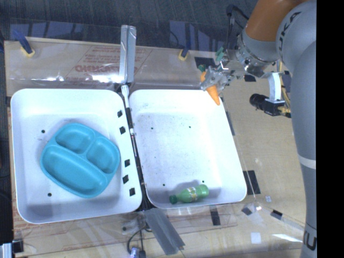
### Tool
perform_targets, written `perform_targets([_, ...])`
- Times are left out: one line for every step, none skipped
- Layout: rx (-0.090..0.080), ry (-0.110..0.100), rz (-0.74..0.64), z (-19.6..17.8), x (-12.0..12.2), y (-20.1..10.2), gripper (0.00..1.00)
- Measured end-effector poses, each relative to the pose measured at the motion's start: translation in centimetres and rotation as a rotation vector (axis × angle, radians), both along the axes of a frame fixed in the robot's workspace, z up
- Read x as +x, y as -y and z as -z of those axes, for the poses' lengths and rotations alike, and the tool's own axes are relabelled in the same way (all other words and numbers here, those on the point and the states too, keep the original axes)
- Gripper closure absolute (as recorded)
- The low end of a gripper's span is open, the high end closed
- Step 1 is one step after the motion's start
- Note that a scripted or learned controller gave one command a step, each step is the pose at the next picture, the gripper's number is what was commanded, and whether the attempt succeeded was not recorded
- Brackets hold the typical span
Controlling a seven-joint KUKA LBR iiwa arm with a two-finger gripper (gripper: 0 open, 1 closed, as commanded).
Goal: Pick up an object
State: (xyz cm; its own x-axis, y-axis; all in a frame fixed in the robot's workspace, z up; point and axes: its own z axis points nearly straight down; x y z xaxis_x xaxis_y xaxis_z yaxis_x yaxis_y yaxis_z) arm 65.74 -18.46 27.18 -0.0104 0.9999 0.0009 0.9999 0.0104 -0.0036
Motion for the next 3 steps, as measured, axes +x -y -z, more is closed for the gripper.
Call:
perform_targets([-0.001,0.002,-0.001,-0.37,0.02,-0.04,1.0])
perform_targets([-0.001,0.002,-0.001,-0.37,0.02,-0.04,0.0])
perform_targets([-0.001,0.003,0.001,-0.52,0.03,0.19,0.0])
